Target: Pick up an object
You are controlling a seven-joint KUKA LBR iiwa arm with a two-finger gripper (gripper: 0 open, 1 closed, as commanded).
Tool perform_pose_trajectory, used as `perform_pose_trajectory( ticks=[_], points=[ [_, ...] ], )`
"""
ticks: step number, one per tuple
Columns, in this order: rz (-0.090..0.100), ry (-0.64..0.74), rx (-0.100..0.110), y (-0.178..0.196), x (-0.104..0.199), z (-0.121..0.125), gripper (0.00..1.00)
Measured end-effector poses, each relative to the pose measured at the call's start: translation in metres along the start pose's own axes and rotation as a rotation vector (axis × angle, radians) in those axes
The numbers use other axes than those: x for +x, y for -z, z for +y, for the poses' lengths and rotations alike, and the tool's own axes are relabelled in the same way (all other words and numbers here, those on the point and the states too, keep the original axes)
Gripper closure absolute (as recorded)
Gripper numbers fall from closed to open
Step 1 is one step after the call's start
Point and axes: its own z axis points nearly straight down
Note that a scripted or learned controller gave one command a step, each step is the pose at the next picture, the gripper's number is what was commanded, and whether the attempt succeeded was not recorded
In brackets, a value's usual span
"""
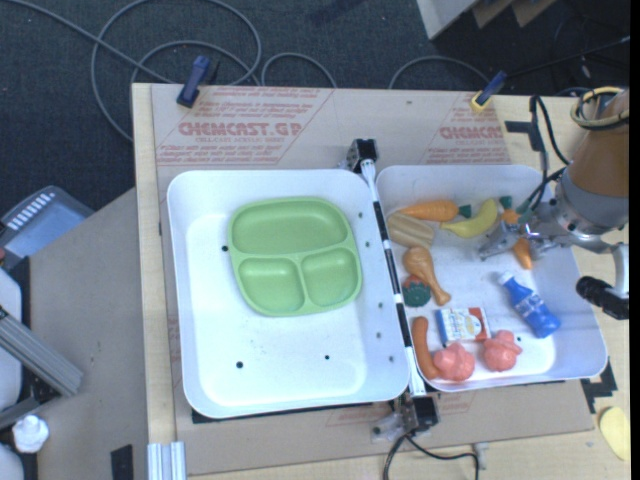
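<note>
Here, one green tray (295,256), two white bins (200,298), one blue bottle (529,306).

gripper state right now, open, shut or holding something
Gripper: cannot be told. It sits low in the right bin beside a small orange carrot.

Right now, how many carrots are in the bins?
2. One carrot lies at the far end of the right bin, beside the banana. A smaller carrot sits under the tool. More may hide beneath the arm.
</note>
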Motion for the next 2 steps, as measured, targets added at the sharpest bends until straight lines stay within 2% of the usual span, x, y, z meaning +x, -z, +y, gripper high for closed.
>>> perform_pose_trajectory(
  ticks=[1,2],
  points=[
    [-0.008,-0.004,-0.003,-0.0115,0.0198,-0.0532,0.00],
    [-0.010,-0.005,-0.002,-0.0041,0.0192,-0.0530,1.00]
  ],
)
